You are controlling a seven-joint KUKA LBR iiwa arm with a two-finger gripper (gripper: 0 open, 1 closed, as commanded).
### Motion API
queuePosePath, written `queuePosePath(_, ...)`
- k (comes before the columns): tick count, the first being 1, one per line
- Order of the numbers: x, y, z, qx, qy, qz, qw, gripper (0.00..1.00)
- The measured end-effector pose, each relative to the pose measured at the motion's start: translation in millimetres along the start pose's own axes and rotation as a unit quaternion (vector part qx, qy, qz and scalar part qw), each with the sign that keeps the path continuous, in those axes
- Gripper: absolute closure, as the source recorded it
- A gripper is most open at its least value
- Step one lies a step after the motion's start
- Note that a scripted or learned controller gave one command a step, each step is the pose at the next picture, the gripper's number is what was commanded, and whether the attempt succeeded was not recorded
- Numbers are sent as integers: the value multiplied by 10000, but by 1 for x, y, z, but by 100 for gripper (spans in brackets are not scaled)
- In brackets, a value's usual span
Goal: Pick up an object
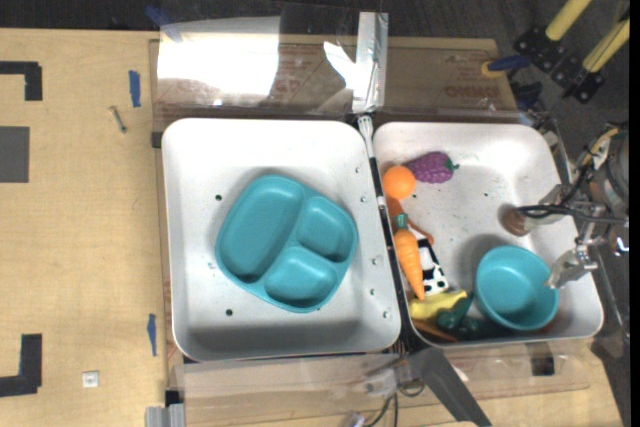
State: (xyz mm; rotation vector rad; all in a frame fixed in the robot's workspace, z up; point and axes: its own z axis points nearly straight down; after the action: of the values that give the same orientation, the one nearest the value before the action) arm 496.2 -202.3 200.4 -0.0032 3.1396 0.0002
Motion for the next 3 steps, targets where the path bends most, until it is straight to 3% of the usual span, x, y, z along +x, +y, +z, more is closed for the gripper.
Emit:
queuePosePath(1, 4, -16, 79, 3, -21, -1794, 9838, 0)
queuePosePath(2, -40, -12, 90, 31, -118, -4543, 8907, 0)
queuePosePath(3, -19, 15, 108, 60, -70, -4777, 8785, 0)
